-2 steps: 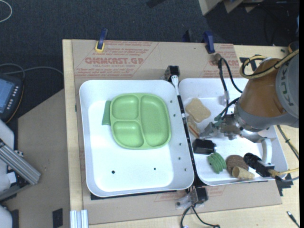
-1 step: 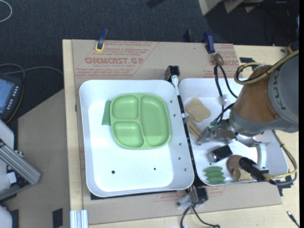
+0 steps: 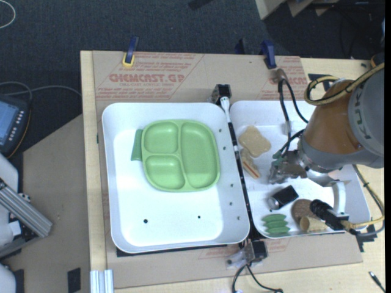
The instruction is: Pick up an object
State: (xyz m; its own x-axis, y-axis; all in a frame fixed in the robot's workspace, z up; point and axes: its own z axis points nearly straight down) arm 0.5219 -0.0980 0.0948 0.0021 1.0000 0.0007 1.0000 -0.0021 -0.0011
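The gripper (image 3: 282,168) hovers low in the right bin (image 3: 264,112), between the tan block (image 3: 255,141) and black object (image 3: 283,196); its grip cannot be told. Likely the approach step, and next comes choosing one item and descending squarely.

1. A tan bread-like slice (image 3: 255,141) lies flat, up and left of the gripper (image 3: 280,171).
2. A thin orange stick (image 3: 249,165) lies slanted just left of the jaws.
3. A small black block (image 3: 284,196) rests tilted, just below them.
4. A flat green ridged piece (image 3: 275,223) lies further below.
5. A brown rounded item (image 3: 301,209) sits below and right.
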